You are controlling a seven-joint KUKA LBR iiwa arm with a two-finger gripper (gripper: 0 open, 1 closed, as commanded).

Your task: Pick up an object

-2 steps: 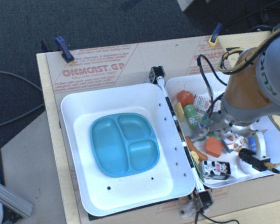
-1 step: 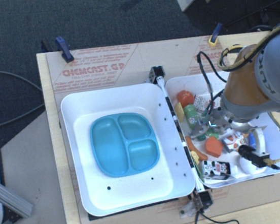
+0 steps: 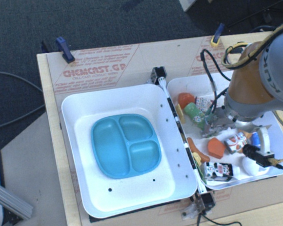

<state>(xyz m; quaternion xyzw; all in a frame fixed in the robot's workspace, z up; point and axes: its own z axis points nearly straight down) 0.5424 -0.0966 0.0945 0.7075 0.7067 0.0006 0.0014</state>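
The left bin holds a blue tray. In the right bin, toys cluster: a red ball at twelve o'clock, a green can below it, an orange block at center. The gripper hovers at the can's four o'clock, grip state unclear.

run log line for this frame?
phase: reach | gripper: low in right bin among clutter | grasp: unconfirmed | blue tray: left bin

Colours in your two bins
You see a sky-blue three-compartment plastic plate in the left shallow white bin; an orange-red rounded block lies in the right.
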